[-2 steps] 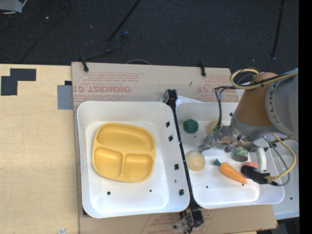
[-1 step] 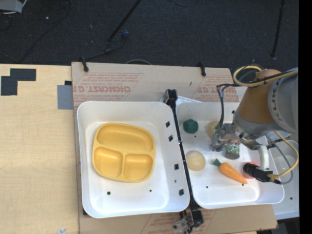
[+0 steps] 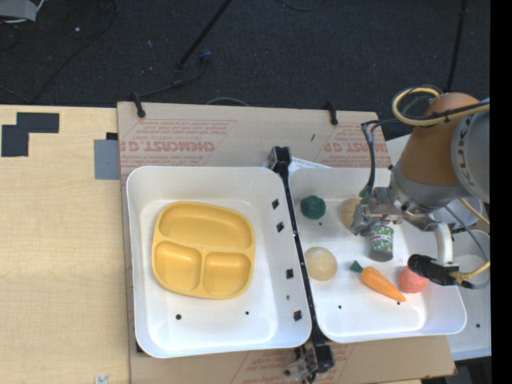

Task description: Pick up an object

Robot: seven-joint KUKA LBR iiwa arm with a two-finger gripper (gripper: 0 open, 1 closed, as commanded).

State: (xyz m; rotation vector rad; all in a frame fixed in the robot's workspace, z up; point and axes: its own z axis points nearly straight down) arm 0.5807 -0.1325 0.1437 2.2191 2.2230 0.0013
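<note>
The 2 shallow white plastic bins sit side by side on a sheet of brown printed cardboard. The left bin holds 1 thing, a yellow plastic plate with 3 compartments, lying flat near its middle. The right bin holds the small pieces.

The grey arm with its orange band reaches in from the right and hangs over the right bin's far right part. Its gripper sits low, directly above a small upright jar with a green label and pale cap. The metal end touches or nearly touches the jar's top, but I cannot tell whether the fingers are apart or closed, nor whether they have the jar between them.

Smaller things, in order: a pale cream translucent ball near the divider, an orange toy carrot lying slantwise just below the jar, a pink-red rounded piece at the carrot's right end, a dark green ball toward the far wall, a tan rounded lump half hidden beside the gripper, and 1 tiny teal bit touching the carrot's tip.

As a judgement, the approach looks done and the jar seems the chosen object; it rests on the bin floor, so grasp and lift remain.
</note>
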